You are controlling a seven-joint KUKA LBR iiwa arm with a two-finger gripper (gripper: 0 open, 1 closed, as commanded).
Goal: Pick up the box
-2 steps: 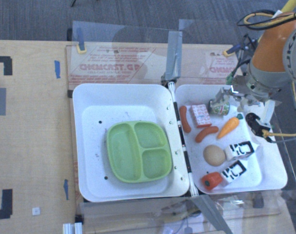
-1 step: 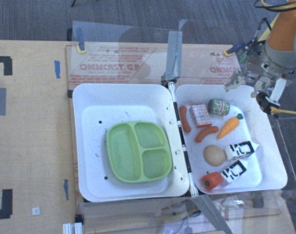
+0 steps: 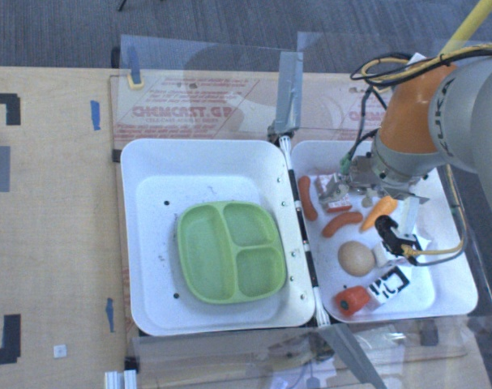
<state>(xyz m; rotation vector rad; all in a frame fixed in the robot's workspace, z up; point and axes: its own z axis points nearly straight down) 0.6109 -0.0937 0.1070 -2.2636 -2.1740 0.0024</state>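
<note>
The box is small and white with black markings. It lies near the front of the right bin, between a tan egg and a red fruit-like item. My gripper hangs low over the back left part of that bin, beside the red sausages, and well behind the box. The grey wrist and orange band stand above it. Nothing is visibly held.
The right bin also holds a red sausage, a second sausage and an orange carrot. A black cable loops from the wrist over the bin. A green divided tray sits in the left bin.
</note>
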